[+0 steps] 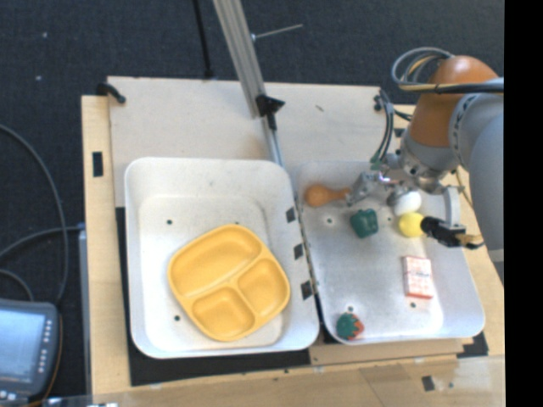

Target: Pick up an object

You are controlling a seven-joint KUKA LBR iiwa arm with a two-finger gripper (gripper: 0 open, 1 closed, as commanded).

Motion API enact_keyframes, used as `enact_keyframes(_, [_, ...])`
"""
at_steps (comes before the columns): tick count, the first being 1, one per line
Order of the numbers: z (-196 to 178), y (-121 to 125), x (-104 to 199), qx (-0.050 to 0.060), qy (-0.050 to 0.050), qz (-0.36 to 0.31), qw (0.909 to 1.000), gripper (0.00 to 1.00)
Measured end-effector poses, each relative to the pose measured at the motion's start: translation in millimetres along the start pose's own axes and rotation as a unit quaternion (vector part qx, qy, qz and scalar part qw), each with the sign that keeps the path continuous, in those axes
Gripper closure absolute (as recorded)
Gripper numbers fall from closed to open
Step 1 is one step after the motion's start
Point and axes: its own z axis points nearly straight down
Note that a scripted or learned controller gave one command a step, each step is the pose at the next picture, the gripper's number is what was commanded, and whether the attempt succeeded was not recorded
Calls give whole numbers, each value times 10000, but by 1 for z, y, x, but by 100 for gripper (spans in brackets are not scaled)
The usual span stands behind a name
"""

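Note:
My gripper [366,186] hangs low over the far part of the right bin [382,303], reaching in from the right. Just left of it lies an orange-brown object [318,196] with a short stem pointing toward the gripper. A small green object [365,223] sits just in front of the gripper. A white ball [409,202] and a yellow ball [411,225] lie close under the wrist to the right. Nothing shows as held.
A red and white box [417,276] lies at the right bin's right side, and a green and red object [349,325] at its near edge. The left bin [153,185] holds a yellow divided plate [229,281]. A metal pole [242,41] rises behind the bins.

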Motion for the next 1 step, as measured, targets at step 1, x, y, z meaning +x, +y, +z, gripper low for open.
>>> enact_keyframes(1, [-16,2,-1,-41,-14,-1,10000,100])
